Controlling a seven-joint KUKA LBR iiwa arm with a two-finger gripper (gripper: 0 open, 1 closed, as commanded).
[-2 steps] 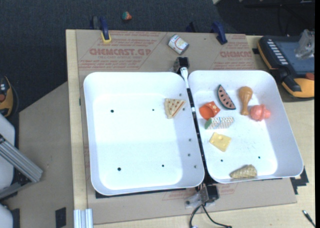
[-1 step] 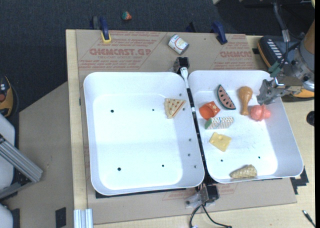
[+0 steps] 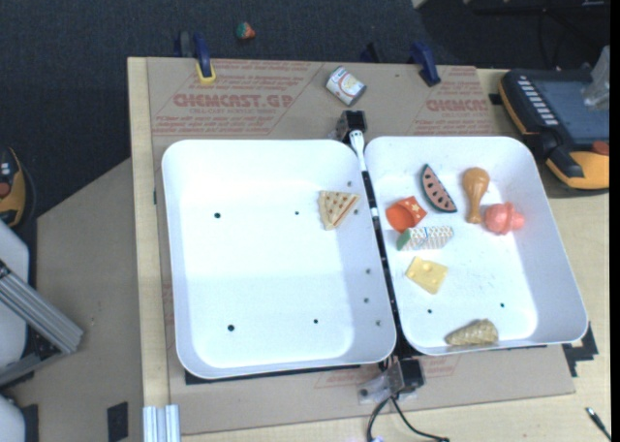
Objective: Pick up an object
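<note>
We cannot tell the state of the gripper, so we start from the bins. No object is lifted; all of them lie on the bin floors.

The right bin point(image 3: 542, 236) holds most of the objects. A red toy vegetable point(image 3: 405, 213) sits near the wall shared with the other bin, and just below it, almost touching, lies a small pale patterned piece point(image 3: 432, 236). Above and to their right lies a watermelon slice point(image 3: 437, 188), and beside it a tan drumstick point(image 3: 474, 192), whose lower end is next to a pink lump point(image 3: 502, 219). A yellow cheese wedge point(image 3: 426, 274) rests near the middle, and a tan bread-like piece point(image 3: 472, 334) lies against the near rim.

The left bin point(image 3: 194, 266) holds one triangular waffle piece point(image 3: 337, 207), close to its right wall.

Beyond the bins, a small box point(image 3: 345, 85) lies on the board between two blue clamps point(image 3: 202, 54).
</note>
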